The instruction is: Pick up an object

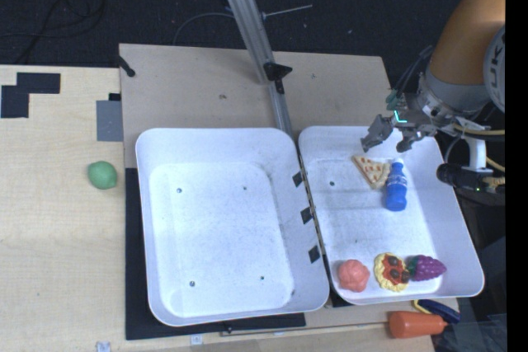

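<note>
Two white bins side by side | gripper (389, 135) with fingers spread, holding nothing, above right bin's (450, 206) far end | toy pizza slice (372, 171) and blue bottle (396, 186) just below it | pink ball (354, 275), fruit (408, 269) at near edge

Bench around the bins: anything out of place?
Yes. A green ball lies on the bench left of the left bin, and an orange carrot-like toy lies beyond the right bin's near edge. The other toys sit inside the right bin.
</note>
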Motion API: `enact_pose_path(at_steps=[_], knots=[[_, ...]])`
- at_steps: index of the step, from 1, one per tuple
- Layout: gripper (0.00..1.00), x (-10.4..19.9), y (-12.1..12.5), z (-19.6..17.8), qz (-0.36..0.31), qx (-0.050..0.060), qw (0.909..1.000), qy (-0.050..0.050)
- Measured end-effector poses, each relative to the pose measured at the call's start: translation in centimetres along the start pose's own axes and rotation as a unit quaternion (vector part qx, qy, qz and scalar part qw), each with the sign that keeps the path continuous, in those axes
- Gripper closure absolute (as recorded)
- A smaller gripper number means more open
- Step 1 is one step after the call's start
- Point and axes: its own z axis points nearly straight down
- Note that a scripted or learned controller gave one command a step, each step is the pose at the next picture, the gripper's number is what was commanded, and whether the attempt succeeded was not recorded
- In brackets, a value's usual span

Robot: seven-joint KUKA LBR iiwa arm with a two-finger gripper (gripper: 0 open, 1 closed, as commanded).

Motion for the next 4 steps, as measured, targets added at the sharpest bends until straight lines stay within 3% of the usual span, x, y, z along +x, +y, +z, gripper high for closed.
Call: enact_pose_path(at_steps=[1, 3, 4], knots=[[0.00, 0.0, 0.0, 0.0, 0.000, 0.000, 1.0000, 0.000], [0.00, 1.1, -0.1, 10.9, 0.000, 0.003, 1.0000, 0.000], [0.00, 1.2, -0.2, 13.3, 0.000, 0.001, 1.0000, 0.000]])
